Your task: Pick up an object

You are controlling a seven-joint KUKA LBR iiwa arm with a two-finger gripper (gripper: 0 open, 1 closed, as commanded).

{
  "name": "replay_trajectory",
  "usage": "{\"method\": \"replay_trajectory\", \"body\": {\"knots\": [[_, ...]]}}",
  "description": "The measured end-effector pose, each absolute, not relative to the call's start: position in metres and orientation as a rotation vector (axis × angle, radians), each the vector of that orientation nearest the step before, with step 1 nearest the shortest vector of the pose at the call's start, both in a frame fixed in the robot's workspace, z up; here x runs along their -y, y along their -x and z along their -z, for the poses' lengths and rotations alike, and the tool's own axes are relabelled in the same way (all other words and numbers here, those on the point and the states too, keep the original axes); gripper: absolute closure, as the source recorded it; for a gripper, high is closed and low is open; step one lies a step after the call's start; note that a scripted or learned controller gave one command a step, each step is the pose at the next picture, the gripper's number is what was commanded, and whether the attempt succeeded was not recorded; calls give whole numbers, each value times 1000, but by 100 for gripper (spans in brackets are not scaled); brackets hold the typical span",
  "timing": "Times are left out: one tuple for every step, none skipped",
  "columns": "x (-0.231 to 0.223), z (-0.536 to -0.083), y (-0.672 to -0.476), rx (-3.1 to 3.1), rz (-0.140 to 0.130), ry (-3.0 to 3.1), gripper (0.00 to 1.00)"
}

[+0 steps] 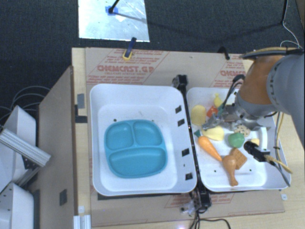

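Toy food is lying piled in the right bin (271,178): a lemon (198,112), carrot (209,148), green ball (235,140), drumstick (231,165) and a pale yellow piece (215,134), all close together, some touching. The arm (271,87) is reaching in from the right w/ its gripper (224,120) hanging low over the middle of the pile, just above the pale piece & beside a small red item (212,110). Whether it is open or closed can't be told from this angle; nothing is seen clamped in it. The left bin (100,175) is holding a blue divided plate (136,148), well apart from the action. Judging by the pose, the robot is at the descend-and-grasp step, pick not yet made. Next move is calling for a clean closure on one item, prob. the pale piece, then a straight lift; crowding neighbours are making a slip or double grab likely.
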State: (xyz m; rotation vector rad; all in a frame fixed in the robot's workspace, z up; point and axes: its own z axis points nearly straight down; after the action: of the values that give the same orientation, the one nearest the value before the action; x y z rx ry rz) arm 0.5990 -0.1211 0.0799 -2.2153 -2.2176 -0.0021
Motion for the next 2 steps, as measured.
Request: {"method": "replay_trajectory", "body": {"knots": [[98,-83,-509,2216,-5,2216,0],[100,-95,-514,2224,4,2223,100]]}}
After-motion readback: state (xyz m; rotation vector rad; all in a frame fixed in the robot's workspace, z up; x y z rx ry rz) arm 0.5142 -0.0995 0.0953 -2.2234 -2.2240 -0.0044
